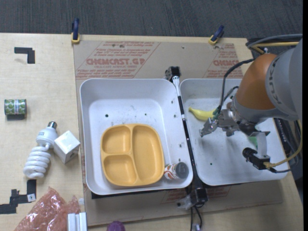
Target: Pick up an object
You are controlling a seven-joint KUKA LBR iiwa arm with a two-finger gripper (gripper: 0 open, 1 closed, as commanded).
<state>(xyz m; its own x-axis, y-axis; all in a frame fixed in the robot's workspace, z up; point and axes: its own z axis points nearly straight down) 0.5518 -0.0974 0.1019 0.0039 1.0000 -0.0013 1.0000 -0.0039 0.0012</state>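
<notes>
Hovering low in the right bin [269,173], the end effector [208,128] sits just right of and slightly nearer than the banana [201,113]; how wide it stands I cannot tell. To grasp well, it should probably shift left and farther, centre over the banana's middle, straddle its width, then descend squarely. The banana is small, yellow and curved, lying flat close to the bin's left wall beside the divider.

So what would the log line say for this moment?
gripper: over right bin, beside banana | holding: nothing seen | left bin: yellow plate, small can
</notes>
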